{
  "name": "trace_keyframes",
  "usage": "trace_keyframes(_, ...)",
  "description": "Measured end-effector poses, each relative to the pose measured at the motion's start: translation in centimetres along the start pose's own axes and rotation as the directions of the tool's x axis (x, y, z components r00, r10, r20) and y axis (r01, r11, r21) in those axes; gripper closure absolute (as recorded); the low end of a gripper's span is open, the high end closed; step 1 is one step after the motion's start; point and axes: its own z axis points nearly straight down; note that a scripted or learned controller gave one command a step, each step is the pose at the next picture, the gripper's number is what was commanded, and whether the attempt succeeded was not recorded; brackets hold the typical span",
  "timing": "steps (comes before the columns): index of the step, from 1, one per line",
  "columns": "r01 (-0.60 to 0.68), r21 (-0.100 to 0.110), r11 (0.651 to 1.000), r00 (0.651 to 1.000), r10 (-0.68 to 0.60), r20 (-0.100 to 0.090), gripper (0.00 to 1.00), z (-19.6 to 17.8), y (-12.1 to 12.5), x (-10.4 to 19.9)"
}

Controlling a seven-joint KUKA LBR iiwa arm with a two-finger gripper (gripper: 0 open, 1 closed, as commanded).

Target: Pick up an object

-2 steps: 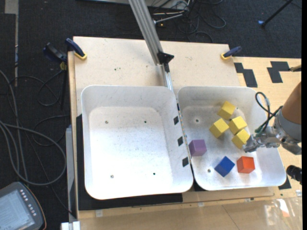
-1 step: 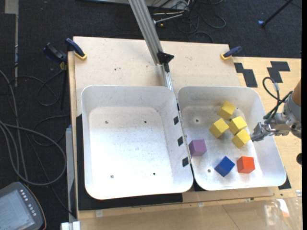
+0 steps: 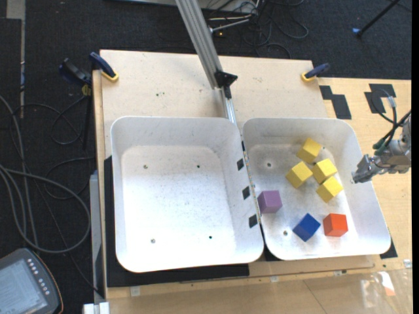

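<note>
The pincer (image 3: 362,173) sits at three o'clock, just over the outer rim of the right bin (image 3: 366,234). Whether it is apart or together cannot be told at this size, and nothing shows in its grip. No object is picked yet.

The candidates all lie in the right bin. Four yellow cubes (image 3: 317,169) cluster toward its two o'clock corner, some touching or nearly so. A purple cube (image 3: 270,201) lies at nine o'clock, just beside the divider wall. A blue cube (image 3: 306,227) and an orange cube (image 3: 335,224) sit near six o'clock, close together but apart. The left bin (image 3: 131,142) takes no part in this step.

The step in hand looks like the approach. To do it well, I would choose a cube with free space on two opposite faces. The orange one seems the best bet (it is near the arm, and its sides look fairly free). The yellow cluster is riskier, since a descending finger could land on a neighbour. The purple cube's closeness to the wall may block one finger. The pincer should come straight down, centred, with its closing line square to the cube's faces.
</note>
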Motion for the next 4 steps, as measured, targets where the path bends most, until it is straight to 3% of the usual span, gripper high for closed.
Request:
trace_keyframes(1, -0.001, 0.006, 1.000, 1.000, 0.001, -0.002, 1.00, -0.6, 0.1, 0.0)
trace_keyframes(4, 0.005, 0.007, 1.000, 1.000, -0.005, -0.005, 1.00, 0.5, 3.3, 17.5)
